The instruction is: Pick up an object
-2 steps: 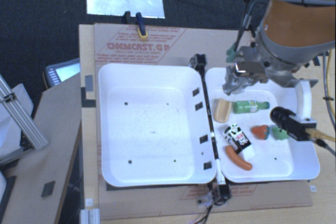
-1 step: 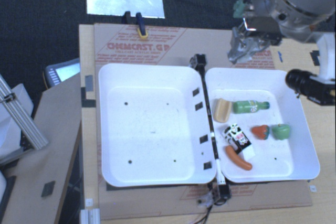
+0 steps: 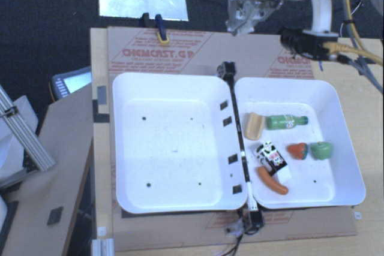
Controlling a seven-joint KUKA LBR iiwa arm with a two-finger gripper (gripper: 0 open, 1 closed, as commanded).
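Bench point(image 3: 180, 48) surface, brown with red lettering, carries two shallow white bins side by side. The left bin point(image 3: 129, 93) spans from the bench's left edge to its middle. The right bin point(image 3: 345, 147) touches it along a shared inner rim and holds all the loose things. The arm's gripper point(image 3: 243, 24) hangs above the bench's far edge, beyond the right bin's far left corner, apart from everything in it; whether its jaws are open or closed I cannot tell. In the right bin, a green bottle point(image 3: 287, 122) lies on its side near the far wall. A tan block point(image 3: 254, 125) lies just beside it, toward the inner rim. A black-and-white carton point(image 3: 273, 159) lies near the middle. An orange sausage point(image 3: 272, 181) lies touching it on the near side. A green pepper point(image 3: 321, 150) and a red piece point(image 3: 297, 151) sit side by side toward the right wall.
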